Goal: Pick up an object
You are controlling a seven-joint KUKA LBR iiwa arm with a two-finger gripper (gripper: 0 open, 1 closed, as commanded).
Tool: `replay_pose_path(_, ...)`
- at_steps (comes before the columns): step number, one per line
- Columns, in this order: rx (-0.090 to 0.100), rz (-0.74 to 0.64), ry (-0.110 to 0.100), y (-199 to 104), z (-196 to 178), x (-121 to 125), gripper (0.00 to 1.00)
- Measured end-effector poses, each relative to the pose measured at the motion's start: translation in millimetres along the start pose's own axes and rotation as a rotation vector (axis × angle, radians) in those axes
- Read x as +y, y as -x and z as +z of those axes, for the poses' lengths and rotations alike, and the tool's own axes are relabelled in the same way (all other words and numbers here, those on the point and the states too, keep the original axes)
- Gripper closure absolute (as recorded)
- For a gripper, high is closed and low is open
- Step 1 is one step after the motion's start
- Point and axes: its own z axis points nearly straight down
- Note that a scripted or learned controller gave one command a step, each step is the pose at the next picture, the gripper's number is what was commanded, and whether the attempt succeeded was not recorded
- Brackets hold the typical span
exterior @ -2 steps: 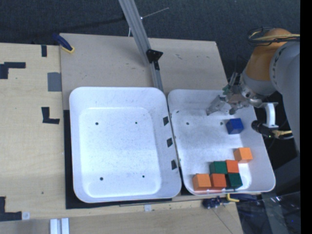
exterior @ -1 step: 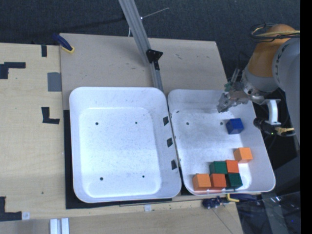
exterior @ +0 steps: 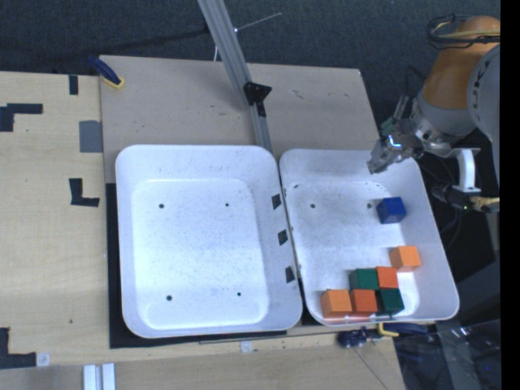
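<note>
The right bin holds a blue block near its far right side. An orange block lies further forward by the right wall. Several orange and green blocks cluster in the front right corner. My gripper hangs over the bin's far right corner, above and a little behind the blue block. Nothing shows between its fingers, which are small and dark from this angle.
The left bin sits beside the right one. A slanted metal pole crosses the bench behind the bins. A blue and yellow tool lies at the bench's far left.
</note>
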Motion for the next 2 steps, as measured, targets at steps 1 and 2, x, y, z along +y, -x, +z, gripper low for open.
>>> replay_pose_path(1,-0.001,0.000,0.002,-2.6,-62.7,-3.4,1.00)
replay_pose_path(2,0.001,0.001,-0.004,-3.1,-67.7,-3.0,1.00)
